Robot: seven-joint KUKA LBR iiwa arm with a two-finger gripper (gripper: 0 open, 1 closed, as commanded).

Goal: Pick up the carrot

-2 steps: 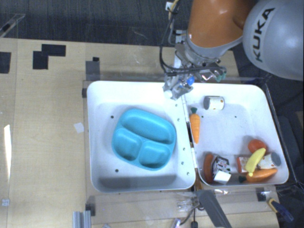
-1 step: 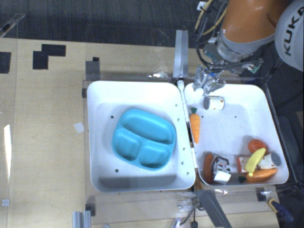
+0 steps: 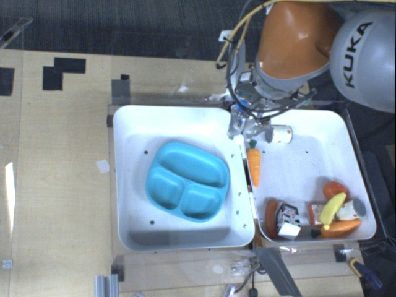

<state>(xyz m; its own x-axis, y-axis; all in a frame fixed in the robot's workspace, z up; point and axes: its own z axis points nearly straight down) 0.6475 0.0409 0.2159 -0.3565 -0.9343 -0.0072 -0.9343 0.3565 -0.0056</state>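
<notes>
**Claw poised over the carrot**

Claw (image 3: 242,129) hangs right above the carrot's (image 3: 253,166) leafy top, but whether it is spread or pinched, I cannot tell. That carrot lies lengthwise against the right bin's (image 3: 309,159) left wall. Nearer than the carrot, toy foods crowd the bin's front corner; left of it, a blue tray (image 3: 187,180).
</notes>
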